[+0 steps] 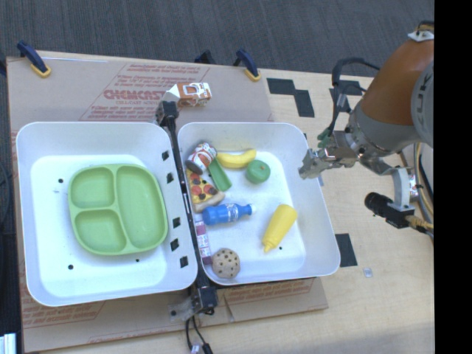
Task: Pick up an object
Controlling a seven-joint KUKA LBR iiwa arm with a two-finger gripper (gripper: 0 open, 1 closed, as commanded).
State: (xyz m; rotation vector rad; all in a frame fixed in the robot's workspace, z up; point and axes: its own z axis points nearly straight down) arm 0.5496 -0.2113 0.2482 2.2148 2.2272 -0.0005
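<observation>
We see the arm (391, 94) reaching in from the right, its gripper (313, 163) hanging over the right bin's (317, 231) right rim, with nothing between its fingers; whether they are spread or pressed together we cannot tell. In that bin lie a banana (236, 158), a green ball (257, 171), a can (200, 155), a pizza slice (203, 189), a blue bottle (226, 214), a yellow bottle (279, 226) and a cookie (226, 262). The left bin (37, 198) holds a green divided plate (118, 209).
</observation>
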